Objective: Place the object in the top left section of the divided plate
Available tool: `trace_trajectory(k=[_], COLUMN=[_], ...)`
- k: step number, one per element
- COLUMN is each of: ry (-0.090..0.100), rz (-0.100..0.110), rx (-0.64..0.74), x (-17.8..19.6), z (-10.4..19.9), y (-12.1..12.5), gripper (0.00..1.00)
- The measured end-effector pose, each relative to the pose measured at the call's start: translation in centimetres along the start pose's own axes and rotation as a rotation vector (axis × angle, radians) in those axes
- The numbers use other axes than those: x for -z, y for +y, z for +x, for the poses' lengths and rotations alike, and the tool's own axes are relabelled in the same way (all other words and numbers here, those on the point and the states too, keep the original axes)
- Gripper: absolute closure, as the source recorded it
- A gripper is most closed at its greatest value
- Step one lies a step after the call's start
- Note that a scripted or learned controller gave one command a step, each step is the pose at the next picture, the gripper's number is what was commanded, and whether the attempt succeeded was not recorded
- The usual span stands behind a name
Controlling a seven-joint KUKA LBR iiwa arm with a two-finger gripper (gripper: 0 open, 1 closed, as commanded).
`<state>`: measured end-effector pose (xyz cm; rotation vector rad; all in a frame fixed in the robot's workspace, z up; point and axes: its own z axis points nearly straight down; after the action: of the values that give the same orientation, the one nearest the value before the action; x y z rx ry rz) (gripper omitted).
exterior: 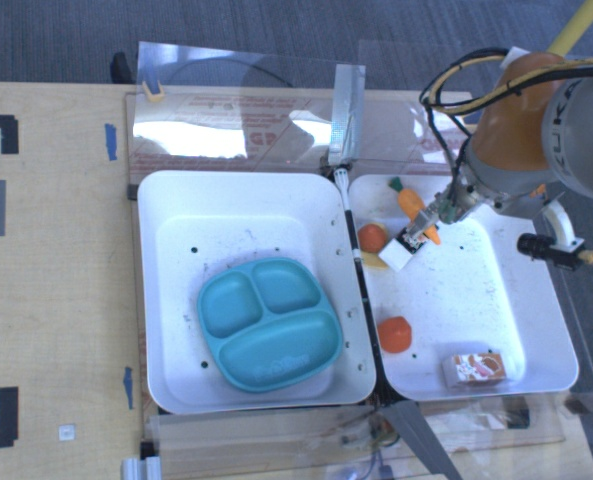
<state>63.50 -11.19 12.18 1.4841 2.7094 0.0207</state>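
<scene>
Two white bins sat side by side on the bench. Nearest the camera, down in the front of the right bin [536, 363], lay a small red and white packet [473, 368], flat on its side. A bit further back, an orange-red round fruit, maybe a tomato [395, 334], sat tight against the wall between the bins. Over in the left bin [166, 268], the blue divided plate [269, 322] rested toward the front, turned at an angle, two small sections on its far side and one big one nearest the camera. All three sections looked bare.

Further back in the right bin, my gripper [413, 241] hung low over the floor, close to the dividing wall. Honestly I couldn't tell how far apart the fingers were, the tip was just a dark and white blob from up here. A pale yellow bit [375, 260] lay just beside the tip, and a small orange ball [373, 237] sat just left of it. Nothing was plainly between my fingers.

Behind that, a toy carrot [410, 202] with a green top lay near the far wall, partly tucked under my wrist. My arm [521, 133] came in from the right, orange band and cables above it.
</scene>
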Motion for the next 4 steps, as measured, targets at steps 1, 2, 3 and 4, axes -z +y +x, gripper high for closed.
trace_trajectory(k=[1, 2, 3, 4], ry=[-0.008, -0.023, 0.005, 0.0], rz=[-0.004, -0.017, -0.002, -0.002], rx=[0.073, 0.418, 0.394, 0.435], x=[-0.2, -0.1, 0.2, -0.3], z=[0.1, 1.2, 2.7, 2.2], y=[0.2, -1.3, -2.7, -1.1], gripper=[1.0, 1.0, 1.0, 1.0])
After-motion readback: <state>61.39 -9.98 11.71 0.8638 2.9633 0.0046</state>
